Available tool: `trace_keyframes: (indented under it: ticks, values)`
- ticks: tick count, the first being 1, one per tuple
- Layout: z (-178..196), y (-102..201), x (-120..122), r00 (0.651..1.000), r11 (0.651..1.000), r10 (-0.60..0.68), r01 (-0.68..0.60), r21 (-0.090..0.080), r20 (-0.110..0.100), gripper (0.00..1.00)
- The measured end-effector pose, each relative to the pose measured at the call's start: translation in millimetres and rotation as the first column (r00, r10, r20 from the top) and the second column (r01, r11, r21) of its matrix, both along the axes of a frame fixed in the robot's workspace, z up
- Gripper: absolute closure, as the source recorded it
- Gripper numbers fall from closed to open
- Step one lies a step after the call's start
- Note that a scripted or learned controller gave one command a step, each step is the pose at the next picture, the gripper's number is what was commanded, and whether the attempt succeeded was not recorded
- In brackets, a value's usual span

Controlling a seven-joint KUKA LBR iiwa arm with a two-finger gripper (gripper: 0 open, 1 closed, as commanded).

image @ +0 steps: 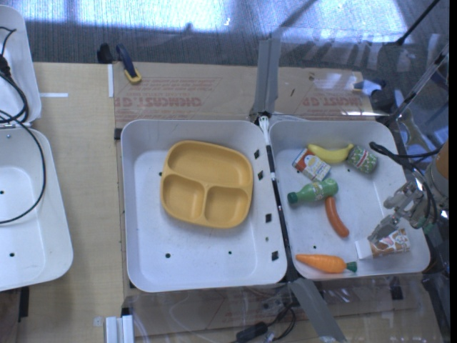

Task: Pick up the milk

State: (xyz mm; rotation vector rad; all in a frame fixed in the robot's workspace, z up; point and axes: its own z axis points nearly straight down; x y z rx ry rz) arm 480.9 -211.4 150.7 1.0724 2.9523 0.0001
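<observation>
1. The small white-and-red milk carton (390,244) lies on its side at the right bin's (285,199) lower right corner.
2. The metal two-finger gripper (395,218) hangs just above it, the carton not between its fingers; whether they are spread cannot be told.
3. A second red-and-white carton (312,166) lies beside the yellow banana (330,152).

Left bin (143,256): yellow divided tray (207,184). Right bin (357,131): banana (330,151), milk carton (312,165), green can (363,160), green bottle (313,192), sausage (336,216), carrot (325,263), small carton (391,243) (beneath end effector (391,221))
</observation>
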Motion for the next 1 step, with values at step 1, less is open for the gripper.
trace_keyframes:
  ticks: [1]
  values:
    - [-0.9, -10.2, 7.8, 0.998, 0.998, 0.055, -0.055, -0.001, 0.002, 0.0]
